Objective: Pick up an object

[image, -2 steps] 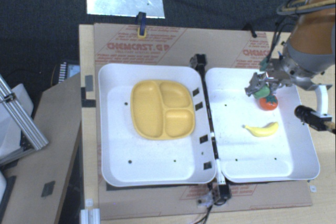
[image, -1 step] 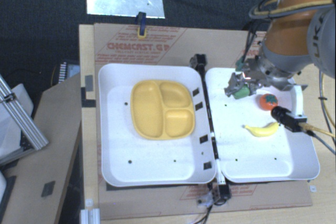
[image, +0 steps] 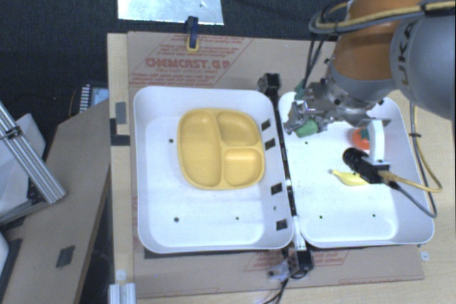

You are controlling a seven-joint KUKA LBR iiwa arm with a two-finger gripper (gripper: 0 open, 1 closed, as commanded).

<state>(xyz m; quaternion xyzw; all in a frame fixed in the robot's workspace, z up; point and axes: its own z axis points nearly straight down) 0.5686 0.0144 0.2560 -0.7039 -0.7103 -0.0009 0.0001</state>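
My gripper point(image: 301, 119) hangs low over the far left part of the right bin point(image: 342, 224), with the grey arm reaching in from the right. A small green object point(image: 308, 129) sits right at the gripper's tip, touching or just beneath it; I cannot tell whether it is gripped. An orange object point(image: 360, 139) lies further right, partly hidden behind a white part of the wrist. A small yellow object point(image: 348, 179) rests on the bin floor toward the middle.
The left bin point(image: 160, 224) holds a yellow divided plate point(image: 219, 148) near its centre. A black divider strip point(image: 280, 167) runs between the two bins. The bench's cardboard surface point(image: 192, 60) extends behind them.
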